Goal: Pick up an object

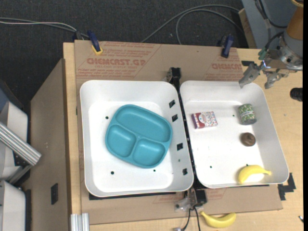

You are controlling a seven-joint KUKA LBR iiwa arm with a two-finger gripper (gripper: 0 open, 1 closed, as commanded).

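Two shallow white bins sit side by side on a brown board. The left bin (91, 129) holds a teal divided plate (138, 135), lying flat and slightly turned, near the middle; white floor shows on every side of it, widest along the left wall and the near edge.

The right bin (219, 170) holds four small things, well apart from one another. A small red and white carton (204, 120) lies flat towards the left wall, with bare floor all round it. A green can (246, 113) lies close to the right wall in the upper part of the bin. Below it, also near the right wall, is a small brown round thing (248, 139) — too small to say what it is. A banana (253, 173) lies in the near right corner, touching or almost touching the rim. The middle and lower left of this bin are bare floor.

The gripper (260, 78) is at the far right corner of the right bin, over the rim rather than the floor. Its two fingers are spread apart, pointing down and outward, and nothing is between them. The can is the nearest thing to it, just below in the view but clearly apart.

A second banana (220, 219) lies outside the bins on the board's near edge. Two clamps — one (95, 43) at the far left, one (227, 45) at the far right — grip the board's far edge.
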